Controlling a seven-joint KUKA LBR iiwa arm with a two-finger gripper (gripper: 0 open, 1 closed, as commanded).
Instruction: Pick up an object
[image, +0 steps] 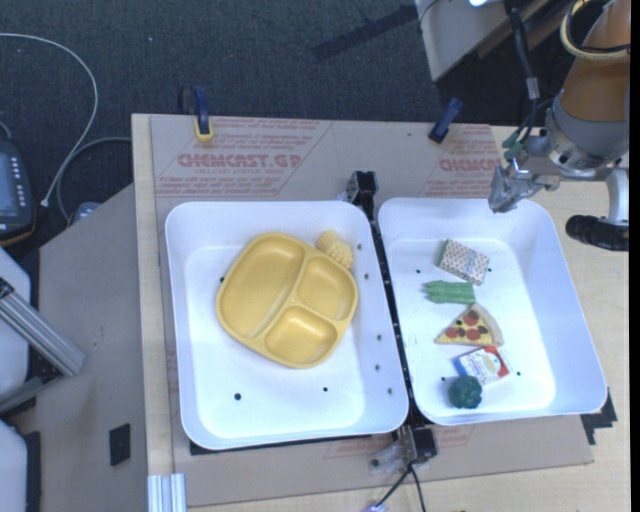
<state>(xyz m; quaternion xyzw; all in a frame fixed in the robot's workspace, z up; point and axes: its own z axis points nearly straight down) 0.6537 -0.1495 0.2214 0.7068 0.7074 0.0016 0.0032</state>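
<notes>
Arm: the gripper (507, 192) is seen poised above the far rim of the right bin (570, 300), near its far right corner, reaching in from the right.

Hand: nothing is seen held — how far the hand is open cannot be told from this view.

Candidates: five small items are laid out in the right bin — a patterned packet (463, 260) at the far end, then a green pod (449, 292), a pizza slice (470, 328), a red-and-white carton (482, 364) and a dark green ball (464, 393) nearest the camera.

Left bin: the left bin (190, 330) is occupied by a yellow divided plate (288, 298), with a yellow corn piece (335, 249) touching its far edge.

Progress: judged as not yet begun; no item has been lifted.

Risk: the carton and ball lie touching, so both could be nudged in one grasp; the flat pizza slice may be slid rather than caught; a descent from the present spot could strike the bin rim.
</notes>
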